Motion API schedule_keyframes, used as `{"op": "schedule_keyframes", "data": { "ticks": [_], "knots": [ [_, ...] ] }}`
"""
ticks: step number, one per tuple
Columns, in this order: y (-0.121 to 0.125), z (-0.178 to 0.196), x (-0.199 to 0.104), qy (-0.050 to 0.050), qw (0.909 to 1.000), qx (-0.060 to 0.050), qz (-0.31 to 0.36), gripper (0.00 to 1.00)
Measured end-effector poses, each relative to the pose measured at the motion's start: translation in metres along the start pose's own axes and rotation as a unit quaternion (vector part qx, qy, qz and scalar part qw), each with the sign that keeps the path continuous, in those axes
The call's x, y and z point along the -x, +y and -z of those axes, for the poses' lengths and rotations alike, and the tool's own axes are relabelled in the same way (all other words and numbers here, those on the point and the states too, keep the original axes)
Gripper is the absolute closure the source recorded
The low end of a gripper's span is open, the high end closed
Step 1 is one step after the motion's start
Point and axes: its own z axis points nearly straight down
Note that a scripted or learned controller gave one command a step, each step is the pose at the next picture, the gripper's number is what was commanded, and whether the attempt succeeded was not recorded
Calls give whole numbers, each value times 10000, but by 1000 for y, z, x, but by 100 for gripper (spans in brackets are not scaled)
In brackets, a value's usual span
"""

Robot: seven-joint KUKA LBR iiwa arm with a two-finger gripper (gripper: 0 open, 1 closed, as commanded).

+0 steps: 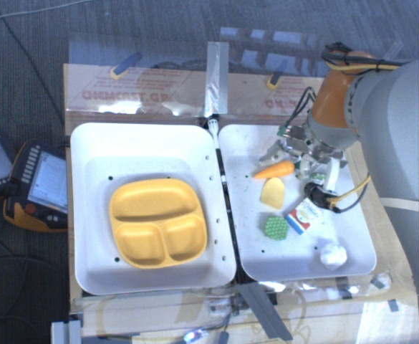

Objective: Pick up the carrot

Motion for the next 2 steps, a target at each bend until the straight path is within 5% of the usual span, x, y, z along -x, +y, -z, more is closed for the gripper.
{"op": "schedule_keyframes", "data": {
  "ticks": [1,2],
  "knots": [
    [2,12,-2,9,10000,23,20,100],
    [18,120,26,-30,9925,-42,1220,100]
  ]
}}
